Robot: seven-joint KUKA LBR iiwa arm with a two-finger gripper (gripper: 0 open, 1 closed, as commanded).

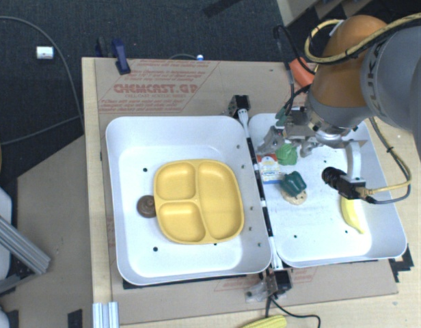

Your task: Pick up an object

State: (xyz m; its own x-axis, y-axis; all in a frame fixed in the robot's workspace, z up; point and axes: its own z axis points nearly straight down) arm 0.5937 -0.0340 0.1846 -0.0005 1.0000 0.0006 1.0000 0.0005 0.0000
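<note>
The gripper (290,142) hangs low over a green object (287,154) just below it (whether it grips, I cannot tell), so the pick is not finished.

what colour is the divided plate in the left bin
Yellow: the divided plate in the left bin shows clearly in the camera view.

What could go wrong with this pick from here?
1. The gripper sits over a tight cluster: green object, small carton, dark green item. It may nudge neighbours or catch two.
2. The cluster hugs the right bin wall by the divider, so the arm could clip it.
</note>
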